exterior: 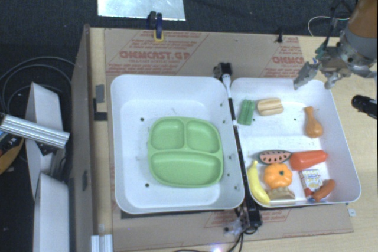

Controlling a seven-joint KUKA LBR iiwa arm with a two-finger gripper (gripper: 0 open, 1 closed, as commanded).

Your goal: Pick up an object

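The right bin (348, 156) serves as the landmark, and all the loose toy food lies in it; no single piece is marked out as the one to lift. Nearest the gripper (316, 75) is the tan drumstick (312, 123), by the bin's right wall, its long axis running near to far, narrow end toward the far rim and bulb toward the near one; the bread roll (269, 106) lies crosswise near the far rim, and the green block (245, 111) beside it stands lengthwise against the bin's left wall; in the near half the red pepper (308, 159) and the watermelon slice (274, 156) lie crosswise, the yellow banana (256, 182) curves along the left wall, the orange pumpkin (277, 175) sits between them, and a small packet (311, 177) and a sausage (324, 189) lie at the near right corner.

The arm (361, 29) comes in at the bin's far right corner, wrist tilted down and leftward; the gripper hangs over the far rim, its two fingers spread apart with nothing between them; the drumstick lies nearer the camera than the fingertips, apart from them.

The left bin (127, 127), touching the right bin's left wall, holds a green divided plate (185, 151).
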